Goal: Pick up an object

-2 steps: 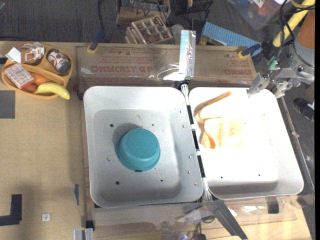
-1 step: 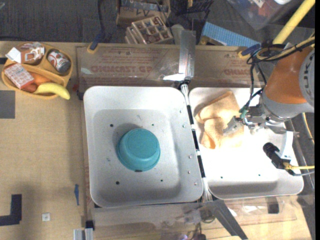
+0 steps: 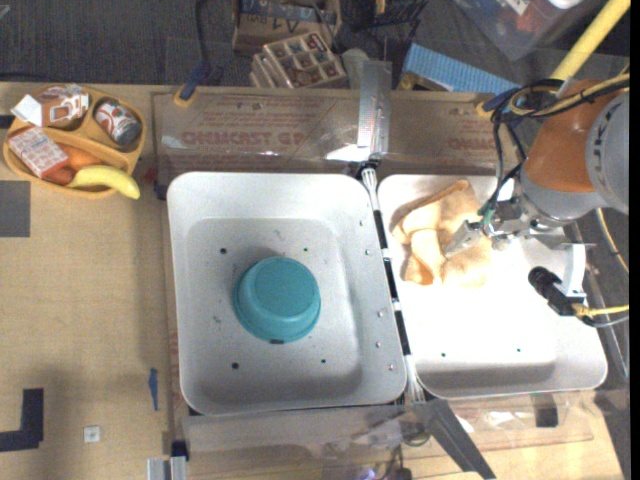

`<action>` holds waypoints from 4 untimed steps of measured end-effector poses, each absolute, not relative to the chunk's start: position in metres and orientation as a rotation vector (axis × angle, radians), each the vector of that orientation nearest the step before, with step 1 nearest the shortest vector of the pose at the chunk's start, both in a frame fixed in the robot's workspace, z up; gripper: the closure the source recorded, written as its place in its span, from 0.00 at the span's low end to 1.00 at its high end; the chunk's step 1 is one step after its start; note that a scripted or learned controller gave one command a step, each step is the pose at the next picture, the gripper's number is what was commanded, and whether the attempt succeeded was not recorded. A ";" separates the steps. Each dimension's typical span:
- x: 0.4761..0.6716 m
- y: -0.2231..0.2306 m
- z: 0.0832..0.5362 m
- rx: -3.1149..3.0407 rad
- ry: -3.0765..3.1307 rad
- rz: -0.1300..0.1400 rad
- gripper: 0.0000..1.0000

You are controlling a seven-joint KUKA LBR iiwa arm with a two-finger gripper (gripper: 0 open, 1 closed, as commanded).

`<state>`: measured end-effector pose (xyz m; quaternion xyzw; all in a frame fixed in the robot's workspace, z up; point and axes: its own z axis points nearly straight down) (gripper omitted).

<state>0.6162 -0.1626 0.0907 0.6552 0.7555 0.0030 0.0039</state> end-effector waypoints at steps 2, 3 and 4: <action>0.619 -0.111 0.241 1.820 2.557 0.001 1.00; 0.620 -0.112 0.251 1.818 2.554 0.003 1.00; 0.642 -0.062 0.185 1.861 2.532 -0.001 1.00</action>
